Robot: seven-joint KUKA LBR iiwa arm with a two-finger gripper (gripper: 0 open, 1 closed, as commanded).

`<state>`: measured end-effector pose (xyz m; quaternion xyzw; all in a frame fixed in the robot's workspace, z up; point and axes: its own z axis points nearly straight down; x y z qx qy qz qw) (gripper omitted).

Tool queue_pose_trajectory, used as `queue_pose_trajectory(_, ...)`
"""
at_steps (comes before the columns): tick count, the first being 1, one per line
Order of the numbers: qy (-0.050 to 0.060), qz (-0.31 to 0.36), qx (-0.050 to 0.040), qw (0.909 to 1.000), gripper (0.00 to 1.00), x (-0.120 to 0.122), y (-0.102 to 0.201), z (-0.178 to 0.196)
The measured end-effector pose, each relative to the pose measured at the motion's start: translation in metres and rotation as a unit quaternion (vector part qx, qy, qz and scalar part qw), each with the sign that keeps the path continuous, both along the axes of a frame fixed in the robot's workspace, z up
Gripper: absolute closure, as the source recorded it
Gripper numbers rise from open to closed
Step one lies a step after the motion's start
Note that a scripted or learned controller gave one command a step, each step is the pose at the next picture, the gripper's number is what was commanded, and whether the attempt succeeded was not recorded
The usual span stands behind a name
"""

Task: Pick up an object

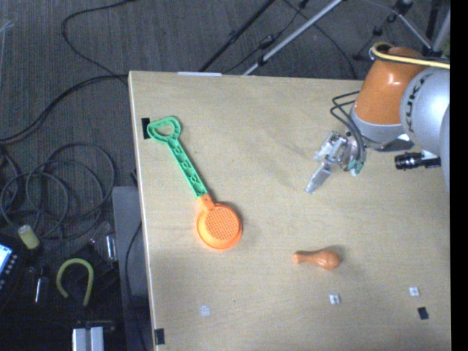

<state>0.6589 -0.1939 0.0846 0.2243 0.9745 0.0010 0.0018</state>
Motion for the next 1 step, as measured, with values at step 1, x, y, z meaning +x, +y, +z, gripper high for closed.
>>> queue_pose_trajectory(1, 0.000, 0.061, -0.0020, 0.9981, 0.00, -0.0097, -0.0285, 0.0164)
